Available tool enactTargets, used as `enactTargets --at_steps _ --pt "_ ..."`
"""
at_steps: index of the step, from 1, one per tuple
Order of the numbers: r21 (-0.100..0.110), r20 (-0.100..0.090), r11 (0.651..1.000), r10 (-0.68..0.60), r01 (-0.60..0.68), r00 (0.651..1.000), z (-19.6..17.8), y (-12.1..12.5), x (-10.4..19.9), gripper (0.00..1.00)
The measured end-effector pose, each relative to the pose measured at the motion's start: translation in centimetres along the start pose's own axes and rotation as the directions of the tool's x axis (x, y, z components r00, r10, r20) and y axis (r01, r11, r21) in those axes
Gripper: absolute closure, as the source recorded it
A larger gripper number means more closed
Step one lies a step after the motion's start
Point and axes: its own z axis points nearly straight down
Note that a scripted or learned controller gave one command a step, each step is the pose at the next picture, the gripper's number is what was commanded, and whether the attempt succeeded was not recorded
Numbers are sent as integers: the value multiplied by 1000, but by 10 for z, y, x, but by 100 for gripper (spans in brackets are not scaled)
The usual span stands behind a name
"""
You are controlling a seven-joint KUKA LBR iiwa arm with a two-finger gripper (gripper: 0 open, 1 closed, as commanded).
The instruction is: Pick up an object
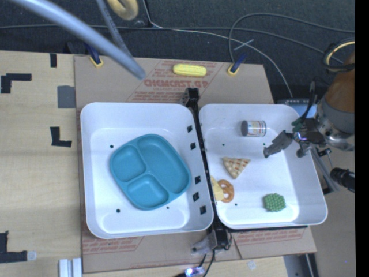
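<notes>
We see the arm [340, 105] reaching in from the right, its wrist hanging over the right rim of the right bin [308, 212]. The gripper [288, 145] points leftward into that bin; one dark finger juts out at a slant, the other is hard to separate from the wrist, so we cannot tell how far it is open, and we see nothing held.

Four things lie in that bin: one small can [253, 128] just left and above the fingertip, one waffle wedge [236, 166] left and below, one pretzel [222, 190] farther down-left, one green ball [274, 202] below. One blue divided plate [150, 171] sits in the left bin [95, 154], well apart.
</notes>
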Motion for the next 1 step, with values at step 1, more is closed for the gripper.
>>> enactTargets --at_steps 1 --pt "-11 2 1000 -4 4 1000 -6 2 0 0"
